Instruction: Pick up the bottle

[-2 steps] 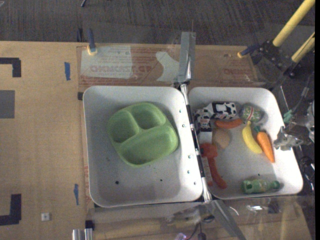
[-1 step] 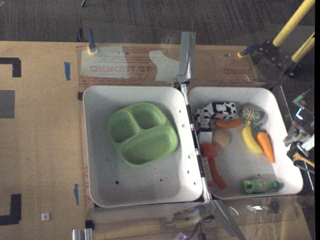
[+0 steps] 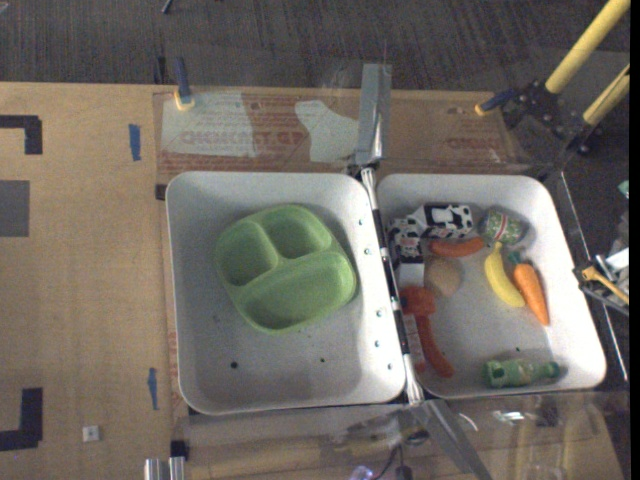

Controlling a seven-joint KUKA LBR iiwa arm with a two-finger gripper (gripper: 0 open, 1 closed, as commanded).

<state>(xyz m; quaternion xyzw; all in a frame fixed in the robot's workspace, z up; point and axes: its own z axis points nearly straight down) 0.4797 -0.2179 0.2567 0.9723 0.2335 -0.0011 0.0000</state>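
A small green bottle [image 3: 521,372] lies on its side near the front edge of the right bin [image 3: 570,268], its neck pointing right. It rests apart from the other items, with bare white floor around it.
The right bin also holds a black-and-white cow carton [image 3: 432,223], a green-and-pink can [image 3: 503,228], a banana [image 3: 501,277], a carrot [image 3: 533,292], a red sausage [image 3: 456,249], a round tan piece [image 3: 444,279] and red items [image 3: 428,329] by the divider. A green sectioned plate [image 3: 285,266] lies in the left bin [image 3: 200,348].
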